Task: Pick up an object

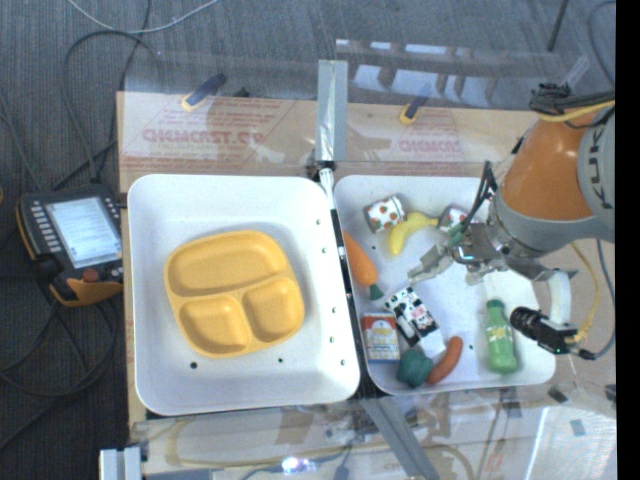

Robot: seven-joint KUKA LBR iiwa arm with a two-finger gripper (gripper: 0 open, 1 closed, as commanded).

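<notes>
— While the arm hangs over the right bin, can you see what its hand is doing?

— It sits low over the middle of that bin, just past the banana. The two thin fingers look spread apart, pointing toward the banana side, and nothing is between them.

— What lies around the banana, then?

— Touching its far end is a small white cup with red marks. Toward the divider from the banana lies a carrot, slanted along the bin wall. Nearer to us from the banana is a black-and-white cow-patterned box, with a small red-labelled carton just beside it. Further toward the near edge there is a dark green lump touching an orange sausage-shaped thing.

— And the green bottle?

— Well apart from the banana, lying near the bin's near right corner, under the arm's side.

— Anything in the other bin?

— The left bin holds a yellow divided plate, well away from the banana. Beyond that, off the tabletop, a handheld controller with a screen rests on the floor.
</notes>
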